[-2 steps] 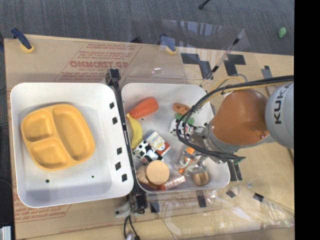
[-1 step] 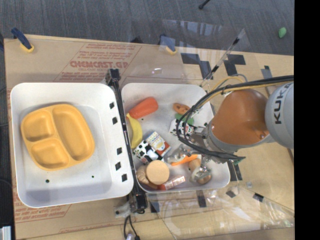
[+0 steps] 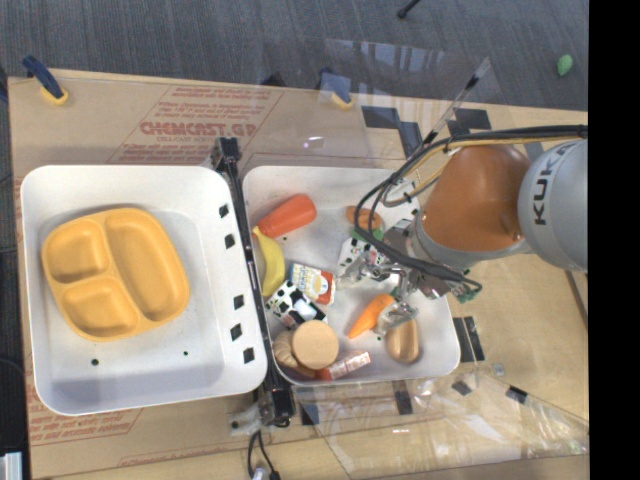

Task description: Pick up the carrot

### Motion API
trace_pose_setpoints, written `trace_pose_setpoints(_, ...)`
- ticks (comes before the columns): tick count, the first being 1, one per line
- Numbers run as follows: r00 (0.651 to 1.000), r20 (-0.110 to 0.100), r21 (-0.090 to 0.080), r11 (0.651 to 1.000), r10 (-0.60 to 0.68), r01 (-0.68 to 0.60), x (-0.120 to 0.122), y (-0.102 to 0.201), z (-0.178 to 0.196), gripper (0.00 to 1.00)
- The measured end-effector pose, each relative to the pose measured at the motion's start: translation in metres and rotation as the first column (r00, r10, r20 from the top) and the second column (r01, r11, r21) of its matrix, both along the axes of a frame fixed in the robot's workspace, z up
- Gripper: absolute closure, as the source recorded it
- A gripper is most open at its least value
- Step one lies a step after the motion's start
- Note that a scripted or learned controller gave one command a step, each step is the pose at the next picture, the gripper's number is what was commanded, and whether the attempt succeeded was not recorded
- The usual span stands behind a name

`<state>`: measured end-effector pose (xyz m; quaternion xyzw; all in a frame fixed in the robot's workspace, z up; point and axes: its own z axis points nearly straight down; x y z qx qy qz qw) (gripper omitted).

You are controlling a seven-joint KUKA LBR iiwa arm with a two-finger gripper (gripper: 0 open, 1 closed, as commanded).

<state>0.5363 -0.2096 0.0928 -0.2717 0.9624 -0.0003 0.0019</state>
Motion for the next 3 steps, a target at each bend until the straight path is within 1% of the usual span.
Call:
trace_pose_setpoints(1,1.000,-0.004,0.001,1.000,-0.007,0.007,-0.030,0.009,-0.001,0.00)
trace_pose_setpoints(2,1.000,-0.001,0.002,1.000,-0.001,0.001,-0.028,0.011,0.009,1.00)
trace_pose_setpoints(3,1.000,0.000,-0.001,1.000,0.016,-0.016,-0.008,0.019,0.039,1.00)
